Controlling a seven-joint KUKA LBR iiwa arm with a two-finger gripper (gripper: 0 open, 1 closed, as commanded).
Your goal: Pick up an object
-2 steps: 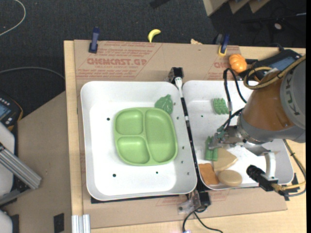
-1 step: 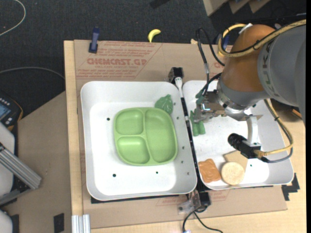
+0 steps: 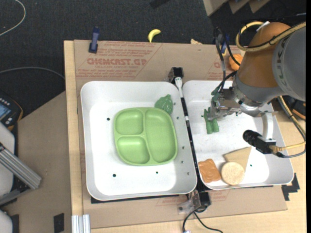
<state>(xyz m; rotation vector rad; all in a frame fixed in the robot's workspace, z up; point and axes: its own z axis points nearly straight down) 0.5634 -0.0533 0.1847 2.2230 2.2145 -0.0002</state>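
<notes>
Two white bins sit on a cardboard-covered bench above dark carpet. In the right bin, the gripper is clamped on a small green toy, a stubby, upright stick-like piece held between its fingers.

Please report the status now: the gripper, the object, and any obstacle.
Gripper low over right bin, at green object; grasp unconfirmed. Toast piece, round cracker, tan wedge at bin's near edge, apart. Green divided plate in left bin.
</notes>
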